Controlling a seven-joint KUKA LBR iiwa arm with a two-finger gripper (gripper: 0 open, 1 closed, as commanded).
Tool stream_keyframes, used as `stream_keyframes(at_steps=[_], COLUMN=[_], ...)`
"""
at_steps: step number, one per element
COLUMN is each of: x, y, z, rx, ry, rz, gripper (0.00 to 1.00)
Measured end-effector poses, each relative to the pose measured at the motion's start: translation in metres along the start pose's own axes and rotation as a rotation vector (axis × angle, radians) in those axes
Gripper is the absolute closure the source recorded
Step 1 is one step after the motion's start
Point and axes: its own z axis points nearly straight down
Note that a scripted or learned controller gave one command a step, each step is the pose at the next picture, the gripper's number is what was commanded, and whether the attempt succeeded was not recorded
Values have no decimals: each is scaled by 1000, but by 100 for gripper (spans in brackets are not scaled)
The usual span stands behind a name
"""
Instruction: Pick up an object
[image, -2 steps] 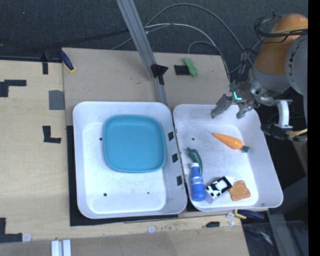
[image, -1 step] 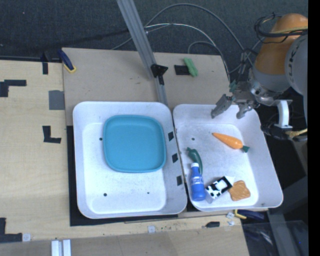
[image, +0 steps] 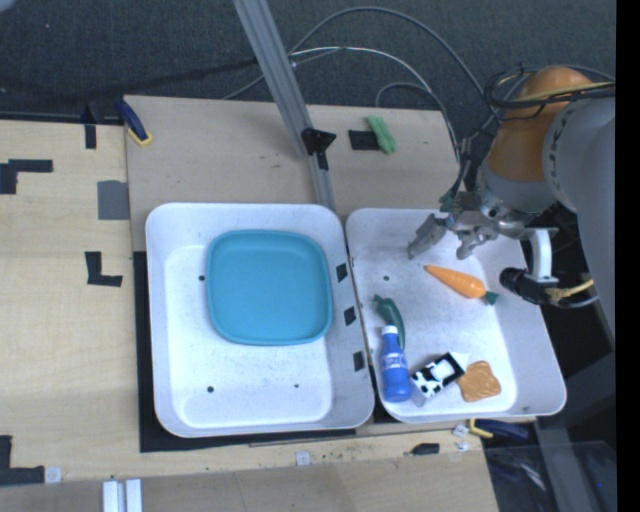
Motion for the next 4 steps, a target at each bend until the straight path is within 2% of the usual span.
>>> stream_keyframes(at_steps=[1, 2, 3, 4], x=[9, 10, 9, 9], y=[-2, -2, -2, -6], z=[57, 70, 58, 15], rx=[-2, -5, -7, -9], ry=[0, -1, -2, -1], rz=[0, 0, 0, 0], gripper=[0, 0, 100, 100])
